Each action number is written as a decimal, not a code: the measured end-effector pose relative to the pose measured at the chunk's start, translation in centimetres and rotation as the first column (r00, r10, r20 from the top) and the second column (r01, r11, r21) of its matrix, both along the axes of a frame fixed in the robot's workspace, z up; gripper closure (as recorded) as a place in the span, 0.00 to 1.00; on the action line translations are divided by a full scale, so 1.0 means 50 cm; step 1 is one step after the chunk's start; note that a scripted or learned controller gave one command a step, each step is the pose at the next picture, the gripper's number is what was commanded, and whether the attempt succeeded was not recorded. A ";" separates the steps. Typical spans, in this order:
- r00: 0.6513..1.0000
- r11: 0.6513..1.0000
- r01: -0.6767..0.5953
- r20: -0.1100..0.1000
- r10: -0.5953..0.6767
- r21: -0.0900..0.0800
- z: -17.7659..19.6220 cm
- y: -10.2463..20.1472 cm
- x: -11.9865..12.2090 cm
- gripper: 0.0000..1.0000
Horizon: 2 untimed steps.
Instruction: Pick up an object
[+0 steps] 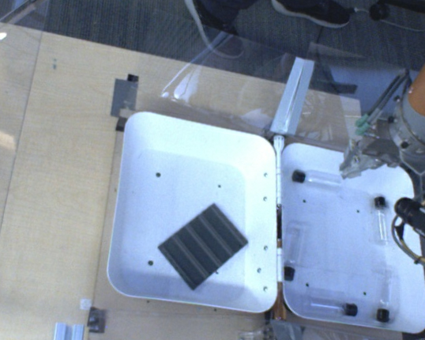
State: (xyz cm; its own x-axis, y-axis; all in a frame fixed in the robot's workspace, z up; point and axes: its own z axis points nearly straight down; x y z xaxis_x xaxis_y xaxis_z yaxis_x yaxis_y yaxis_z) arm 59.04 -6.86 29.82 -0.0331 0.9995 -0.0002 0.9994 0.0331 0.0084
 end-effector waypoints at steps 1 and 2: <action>0.884 0.884 -0.468 -0.003 0.468 -0.002 -0.226 0.019 -0.020 1.00; 0.950 0.950 -0.312 -0.003 0.312 -0.001 -0.364 -0.069 0.060 1.00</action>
State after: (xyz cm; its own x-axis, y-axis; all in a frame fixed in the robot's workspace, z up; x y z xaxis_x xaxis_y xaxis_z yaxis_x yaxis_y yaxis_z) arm 62.04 -10.29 11.62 -0.3436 0.9391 -0.0012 0.9391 0.3436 0.0049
